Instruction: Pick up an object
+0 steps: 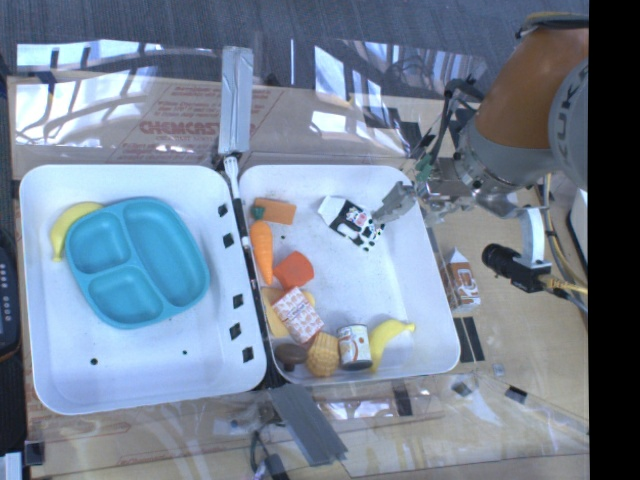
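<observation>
The right bin (425, 268) holds several toy foods. A black-and-white cow-patterned carton (349, 221) lies near its back middle. My gripper (386, 209) reaches in from the right, slanting down to the carton's right end, touching it or just beside it. An orange carrot (262, 251), a small orange block (275, 211) and a red-orange block (294, 270) lie along the bin's left side. Near the front are a patterned snack box (298, 315), a waffle-like piece (322, 354), a small can (353, 347) and a yellow banana (391, 334).
The left bin (60, 368) holds a blue divided plate (135, 260) and a yellow banana (68, 224) at its back left. A small carton (462, 280) lies on the bench right of the right bin. The arm's grey and orange body (525, 108) hangs over the back right.
</observation>
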`<state>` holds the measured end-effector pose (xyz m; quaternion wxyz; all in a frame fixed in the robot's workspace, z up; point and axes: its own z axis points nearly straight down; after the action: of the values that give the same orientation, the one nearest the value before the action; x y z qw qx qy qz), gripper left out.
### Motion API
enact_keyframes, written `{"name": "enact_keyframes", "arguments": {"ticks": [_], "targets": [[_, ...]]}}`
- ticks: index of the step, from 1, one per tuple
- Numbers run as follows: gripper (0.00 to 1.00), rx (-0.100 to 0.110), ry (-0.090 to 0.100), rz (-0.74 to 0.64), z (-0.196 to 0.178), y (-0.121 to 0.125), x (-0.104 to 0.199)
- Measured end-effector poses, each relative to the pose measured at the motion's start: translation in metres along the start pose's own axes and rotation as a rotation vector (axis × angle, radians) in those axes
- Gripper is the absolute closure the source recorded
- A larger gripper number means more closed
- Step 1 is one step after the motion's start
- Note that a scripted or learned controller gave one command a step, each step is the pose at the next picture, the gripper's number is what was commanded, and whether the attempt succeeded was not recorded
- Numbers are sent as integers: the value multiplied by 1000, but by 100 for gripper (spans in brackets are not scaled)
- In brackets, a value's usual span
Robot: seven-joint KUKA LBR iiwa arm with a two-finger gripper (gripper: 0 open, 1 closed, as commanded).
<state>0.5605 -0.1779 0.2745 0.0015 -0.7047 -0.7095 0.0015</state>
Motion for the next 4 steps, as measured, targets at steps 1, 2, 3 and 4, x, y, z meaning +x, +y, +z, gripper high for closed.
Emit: {"name": "enact_keyframes", "arguments": {"ticks": [1,2,3,4], "targets": [[0,-4,-1,-63,-11,22,4],[0,5,1,-105,74,1,33],[0,2,2,-343,173,-8,75],[0,-10,-2,-346,79,-12,98]]}}
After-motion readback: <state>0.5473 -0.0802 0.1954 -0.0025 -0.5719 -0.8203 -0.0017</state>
